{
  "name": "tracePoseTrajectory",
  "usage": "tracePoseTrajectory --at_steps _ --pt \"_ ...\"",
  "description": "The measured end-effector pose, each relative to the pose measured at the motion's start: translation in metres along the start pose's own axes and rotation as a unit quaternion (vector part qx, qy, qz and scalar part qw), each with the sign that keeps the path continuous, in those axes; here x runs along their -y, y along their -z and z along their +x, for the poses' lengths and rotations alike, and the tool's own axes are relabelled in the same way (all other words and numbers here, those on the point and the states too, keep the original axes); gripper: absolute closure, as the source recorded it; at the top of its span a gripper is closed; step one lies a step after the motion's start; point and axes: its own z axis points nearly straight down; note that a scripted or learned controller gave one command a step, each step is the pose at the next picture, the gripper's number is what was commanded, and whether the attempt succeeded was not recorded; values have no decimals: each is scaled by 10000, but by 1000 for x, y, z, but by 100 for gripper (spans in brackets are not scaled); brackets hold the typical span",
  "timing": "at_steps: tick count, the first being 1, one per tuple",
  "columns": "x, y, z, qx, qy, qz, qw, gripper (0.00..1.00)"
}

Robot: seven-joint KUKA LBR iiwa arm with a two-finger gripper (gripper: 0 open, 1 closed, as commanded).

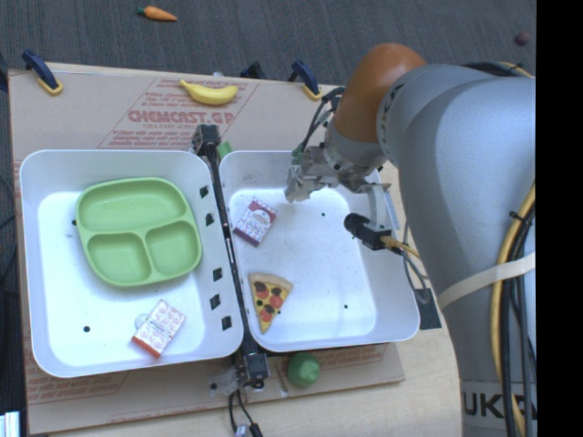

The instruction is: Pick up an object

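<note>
1. Over the right bin [387, 312], near its back wall, you had the gripper [301, 188] hanging low at the end of the grey arm [455, 153]; the orange band [383, 80] sat just above the wrist. Whether the fingers were open or shut, you could not tell from this angle, and nothing showed between them.
2. You had two objects on the right bin's floor: a small carton with a red and white label [254, 220], lying just left of and below the gripper and apart from it, and a toy pizza slice [268, 298] nearer the front wall, beside the divider.
3. Your left bin [36, 271] held a green divided plate [138, 228], flat, and a red and white packet [158, 326] near the front, apart from the plate.
4. Outside the bins you had a yellow banana [209, 90] on the cardboard sheet [118, 107] behind them, a green ball [303, 369] at the front edge below the right bin, and an orange carrot [158, 13] on the dark floor at the back.
</note>
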Motion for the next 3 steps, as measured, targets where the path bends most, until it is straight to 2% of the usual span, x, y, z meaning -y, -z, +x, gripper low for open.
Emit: tracePoseTrajectory --at_steps 1,2,3 --pt "0 0 0 0 3 2 10000 0" --pt "0 11 1 -4 17 2 10000 100" --pt "0 10 1 -4 20 4 10000 0"
